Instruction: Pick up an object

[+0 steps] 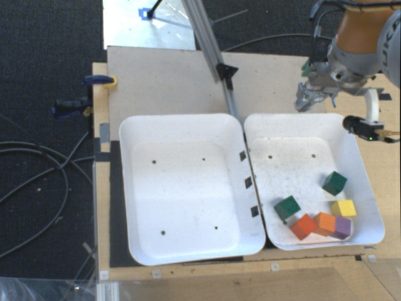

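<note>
Counter [163, 80] holds two bins; tool [308, 99] hovers beyond right bin [357, 162], grip state unclear; target isolated green cube [334, 183], descend vertically.

Both white bins [188, 127] look like smooth moulded plastic, slightly glossy, the right one lightly speckled with scuffs. Counter [163, 80]: matt, pale fibreboard look. Blocks at about 5 o'clock, e.g. orange block [324, 221]: matt, painted-wood appearance. Arm's orange band [369, 17]: smooth, satin sheen. Slanted pole [203, 27]: brushed metal.
</note>
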